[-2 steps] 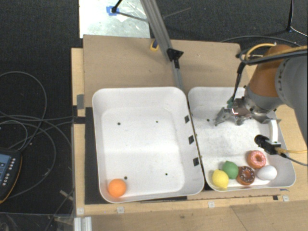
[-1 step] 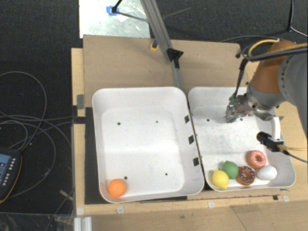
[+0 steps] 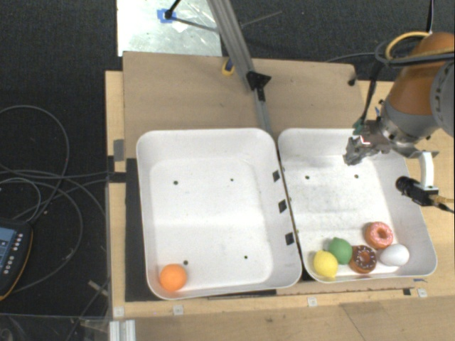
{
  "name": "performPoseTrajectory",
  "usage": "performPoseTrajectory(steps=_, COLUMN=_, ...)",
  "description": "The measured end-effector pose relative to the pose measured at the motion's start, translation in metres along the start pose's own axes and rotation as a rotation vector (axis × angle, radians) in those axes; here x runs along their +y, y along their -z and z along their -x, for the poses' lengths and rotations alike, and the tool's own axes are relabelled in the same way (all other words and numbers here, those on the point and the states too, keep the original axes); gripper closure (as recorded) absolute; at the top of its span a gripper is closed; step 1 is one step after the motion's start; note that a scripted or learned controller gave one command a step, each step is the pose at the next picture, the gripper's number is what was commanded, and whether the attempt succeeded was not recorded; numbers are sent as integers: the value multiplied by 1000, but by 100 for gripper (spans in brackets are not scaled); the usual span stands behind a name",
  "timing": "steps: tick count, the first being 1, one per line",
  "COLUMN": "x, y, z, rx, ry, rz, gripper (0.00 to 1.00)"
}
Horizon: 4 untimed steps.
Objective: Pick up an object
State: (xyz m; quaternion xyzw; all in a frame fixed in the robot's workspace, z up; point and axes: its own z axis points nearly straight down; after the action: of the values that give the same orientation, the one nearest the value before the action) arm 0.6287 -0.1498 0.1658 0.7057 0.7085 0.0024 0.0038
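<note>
The gripper (image 3: pixel 353 155) is seen raised over the right bin's (image 3: pixel 334 190) far end, well apart from the toys heaped at its near rim; its opening cannot be told.

- An orange ball (image 3: pixel 172 277) rests alone in the near-left corner of the left bin (image 3: pixel 206 144).
- A yellow lemon (image 3: pixel 325 263), green ball (image 3: pixel 340 249), chocolate doughnut (image 3: pixel 363 259), pink doughnut (image 3: pixel 378 234) and white egg (image 3: pixel 394 255) cluster along the right bin's (image 3: pixel 313 142) near edge.
</note>
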Motion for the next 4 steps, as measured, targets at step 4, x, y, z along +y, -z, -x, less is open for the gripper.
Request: performPoseTrajectory(steps=4, x=26, y=68, z=-112, rx=4, ry=8, rz=-5, gripper=100)
